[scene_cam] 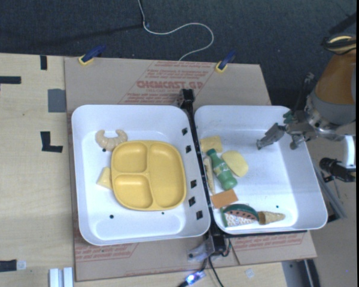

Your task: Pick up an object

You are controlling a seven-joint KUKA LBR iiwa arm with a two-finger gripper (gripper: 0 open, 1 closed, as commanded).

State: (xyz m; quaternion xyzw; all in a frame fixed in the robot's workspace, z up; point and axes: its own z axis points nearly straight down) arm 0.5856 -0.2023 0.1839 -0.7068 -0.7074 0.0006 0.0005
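Camera view shows the gripper [279,135], fingers spread and holding nothing, above the right bin [299,214], so it should descend squarely over the green bottle [221,168] left of it.

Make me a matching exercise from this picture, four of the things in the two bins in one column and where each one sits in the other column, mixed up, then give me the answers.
Things:
1. yellow divided plate
2. green bottle
3. watermelon slice
4. gripper

Places:
A. near the front edge of the right bin
B. in the middle of the left bin
C. over the far right part of the right bin
D. by the divider between the bins, on the right bin's left side

Pairs: 1-B, 2-D, 3-A, 4-C
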